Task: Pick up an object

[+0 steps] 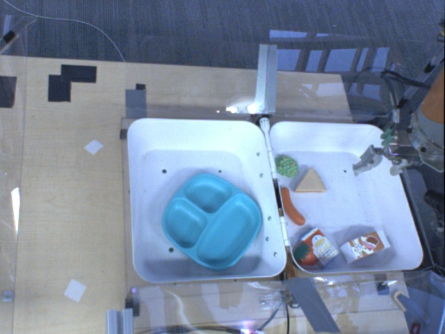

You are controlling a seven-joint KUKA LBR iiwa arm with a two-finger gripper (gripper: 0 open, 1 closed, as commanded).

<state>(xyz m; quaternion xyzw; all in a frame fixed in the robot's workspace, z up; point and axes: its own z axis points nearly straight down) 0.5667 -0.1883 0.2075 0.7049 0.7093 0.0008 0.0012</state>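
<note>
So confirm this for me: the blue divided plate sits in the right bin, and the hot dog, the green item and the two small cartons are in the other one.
Not quite. The camera view shows the blue divided plate in the left bin, not the right. The hot dog, green item and two small cartons are in the other one, the right bin.

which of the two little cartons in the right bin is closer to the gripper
The carton nearer the bin's right wall. The other carton lies left of it, beside the red item, farther from the gripper at the bin's right edge.
</note>
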